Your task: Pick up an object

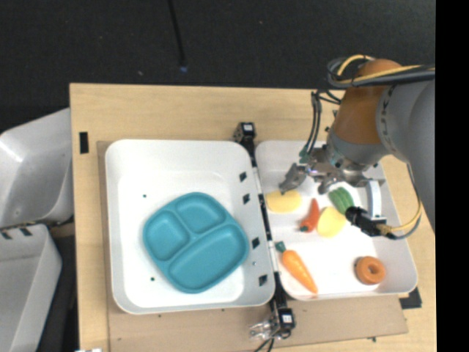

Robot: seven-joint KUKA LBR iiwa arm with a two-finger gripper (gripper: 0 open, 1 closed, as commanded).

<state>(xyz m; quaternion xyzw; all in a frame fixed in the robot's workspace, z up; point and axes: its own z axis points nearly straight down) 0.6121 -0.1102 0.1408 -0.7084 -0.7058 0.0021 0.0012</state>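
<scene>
My gripper point(316, 178) hangs low over the back of the right bin point(333, 284), under the orange-banded wrist. Just below it lie a yellow block point(284, 202), a small red pepper point(313, 215), a yellow lemon-like fruit point(331, 224) and a green piece point(341, 196) partly covered by the gripper body. Nearer the front of that bin lie an orange carrot point(299, 268) and an orange ring-shaped piece point(370, 270). Nothing can be seen held in the gripper.
The left bin point(124, 196) holds a blue divided plate point(194, 242). A ridge with black clips point(260, 218) separates the two bins. Cables point(381, 229) trail from the wrist over the right bin's right side.
</scene>
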